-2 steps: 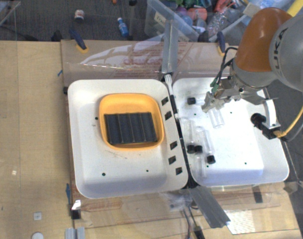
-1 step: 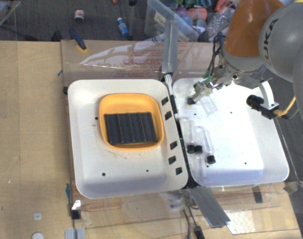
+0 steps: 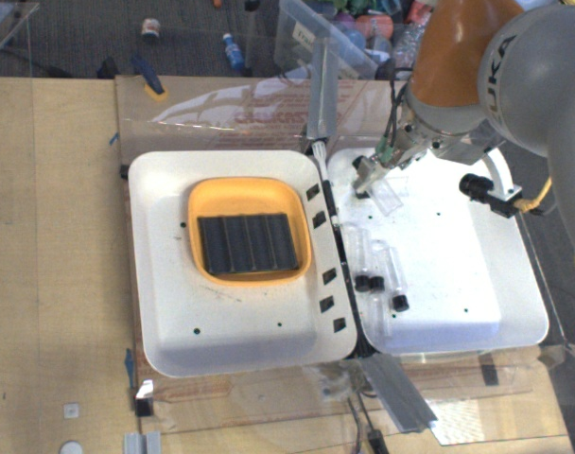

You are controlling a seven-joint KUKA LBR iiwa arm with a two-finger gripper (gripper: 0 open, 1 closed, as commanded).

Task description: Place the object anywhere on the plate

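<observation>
With a dark ribbed object [image 3: 248, 244] already on the orange plate [image 3: 204, 202], the gripper [image 3: 365, 175], grip state unclear, hovers over the right bin [image 3: 477, 282], arguably only retreat remaining

Two shallow white bins: left bin [image 3: 165, 339], right bin [image 3: 477, 291]. One orange plate [image 3: 204, 200], in the left bin. One dark ribbed block [image 3: 248, 244], on the plate. One clear plastic object with black caps [image 3: 380, 270], in the right bin. One arm [image 3: 496, 55]. One clear storage tub [image 3: 306, 17], at the far side.
</observation>
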